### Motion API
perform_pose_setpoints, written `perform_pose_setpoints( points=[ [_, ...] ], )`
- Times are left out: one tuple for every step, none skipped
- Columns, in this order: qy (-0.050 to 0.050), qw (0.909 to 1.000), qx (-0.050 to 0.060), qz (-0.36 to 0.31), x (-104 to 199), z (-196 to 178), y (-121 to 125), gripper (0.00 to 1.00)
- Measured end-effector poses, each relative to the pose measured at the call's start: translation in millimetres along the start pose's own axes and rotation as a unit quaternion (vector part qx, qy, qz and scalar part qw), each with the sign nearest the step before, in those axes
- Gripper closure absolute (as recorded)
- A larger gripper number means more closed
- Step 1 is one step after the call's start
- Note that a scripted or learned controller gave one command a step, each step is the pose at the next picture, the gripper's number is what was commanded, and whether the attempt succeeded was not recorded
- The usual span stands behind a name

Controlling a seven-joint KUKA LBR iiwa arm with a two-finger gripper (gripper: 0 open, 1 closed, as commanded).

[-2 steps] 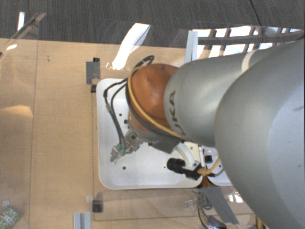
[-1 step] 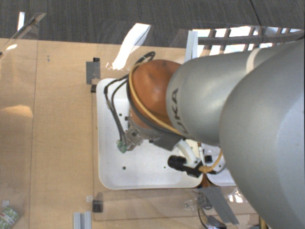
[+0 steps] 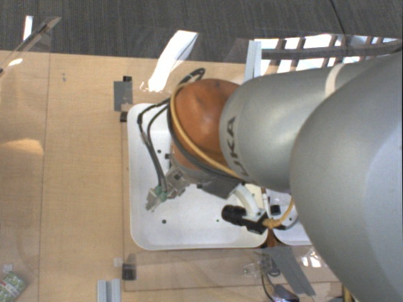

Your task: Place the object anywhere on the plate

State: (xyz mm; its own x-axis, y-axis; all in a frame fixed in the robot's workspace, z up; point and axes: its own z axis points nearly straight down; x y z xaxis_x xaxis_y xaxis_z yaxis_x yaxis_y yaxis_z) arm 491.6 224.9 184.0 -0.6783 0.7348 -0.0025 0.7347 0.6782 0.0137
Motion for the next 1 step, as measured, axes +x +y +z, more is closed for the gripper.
perform_pose_setpoints(
  points=[
    [-0.001,1.0000,-0.003,0.000,-1.6,-10.8,1.8,1.00]
  ],
)
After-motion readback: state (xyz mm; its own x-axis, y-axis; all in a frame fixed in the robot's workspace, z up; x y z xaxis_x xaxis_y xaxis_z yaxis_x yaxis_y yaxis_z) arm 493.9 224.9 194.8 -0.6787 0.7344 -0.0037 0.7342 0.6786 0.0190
